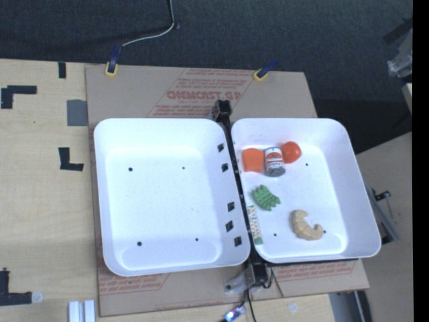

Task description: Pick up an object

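1. On the table (40, 200), two shallow white bins sat side by side on a brown cardboard sheet (201, 89) held by blue and yellow clamps at its far edge.
2. Every loose object lay in the right bin (335, 180), while the left bin (161, 193) stood just beside it, the two rims touching along a row of black clips.
3. An orange cylinder (252, 160), a small can (275, 162) with a red label and a red-orange ball (291, 151) were bunched together near the far side of that bin, apparently touching one another.
4. A green leafy piece (265, 197) lay nearer the middle, close to the dividing rim.
5. A tan, curved item (306, 225), possibly a toy croissant, rested toward the near right corner, well apart from the others.
6. A narrow printed strip (253, 223) lay along the bin's left wall.
7. As for the pincer, its state could not be told.
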Motion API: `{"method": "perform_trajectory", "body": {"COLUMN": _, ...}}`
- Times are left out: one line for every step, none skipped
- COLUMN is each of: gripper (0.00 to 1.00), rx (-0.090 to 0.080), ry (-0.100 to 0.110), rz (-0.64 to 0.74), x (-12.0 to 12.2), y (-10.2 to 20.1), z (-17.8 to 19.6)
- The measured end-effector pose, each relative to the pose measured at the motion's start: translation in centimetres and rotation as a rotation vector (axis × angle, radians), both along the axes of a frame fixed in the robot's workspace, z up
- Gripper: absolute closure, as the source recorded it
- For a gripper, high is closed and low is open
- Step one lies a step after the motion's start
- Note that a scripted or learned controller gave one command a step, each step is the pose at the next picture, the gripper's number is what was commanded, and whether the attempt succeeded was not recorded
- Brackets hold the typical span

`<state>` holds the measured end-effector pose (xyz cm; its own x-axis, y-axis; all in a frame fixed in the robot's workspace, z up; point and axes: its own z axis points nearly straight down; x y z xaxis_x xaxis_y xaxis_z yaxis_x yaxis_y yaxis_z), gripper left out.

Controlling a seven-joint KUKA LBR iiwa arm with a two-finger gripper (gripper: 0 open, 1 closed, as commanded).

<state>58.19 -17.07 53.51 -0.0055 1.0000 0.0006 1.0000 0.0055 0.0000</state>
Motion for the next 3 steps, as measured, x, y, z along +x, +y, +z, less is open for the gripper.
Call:
{"method": "perform_trajectory", "body": {"gripper": 1.00, "rx": -0.003, "ry": 0.000, "rz": -0.007, "x": 1.9, "y": -4.4, "z": -0.5}}
{"method": "perform_trajectory", "body": {"gripper": 1.00, "rx": 0.000, "ry": 0.000, "rz": 0.000, "x": 2.9, "y": 1.6, "z": 0.0}}
{"method": "perform_trajectory", "body": {"gripper": 1.00, "rx": -0.003, "ry": 0.002, "rz": -0.010, "x": 3.6, "y": -5.6, "z": -0.1}}
